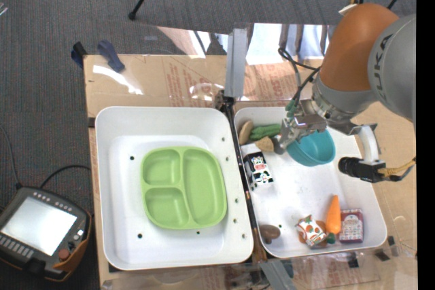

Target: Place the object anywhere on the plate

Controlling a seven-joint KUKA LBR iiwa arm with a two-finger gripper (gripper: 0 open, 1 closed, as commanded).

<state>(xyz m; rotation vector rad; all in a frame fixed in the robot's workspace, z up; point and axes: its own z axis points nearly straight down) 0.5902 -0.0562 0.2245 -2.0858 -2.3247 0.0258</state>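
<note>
A green three-compartment plate (183, 187) lies in the left white bin (112, 139). My gripper (291, 134) hangs over the upper middle of the right bin (360, 197), shut on the left rim of a blue bowl (314, 149). The bowl hangs tilted just below and right of the fingers. The plate is far to the left of the gripper, across the divider between the bins.
In the right bin are a cow-patterned carton (258, 170), a green pickle (265, 131) with tan pieces beside it, a carrot (333, 214), a red box (351, 225), a small patterned toy (312, 231) and a brown lump (270, 233). A tablet (41, 227) sits at lower left.
</note>
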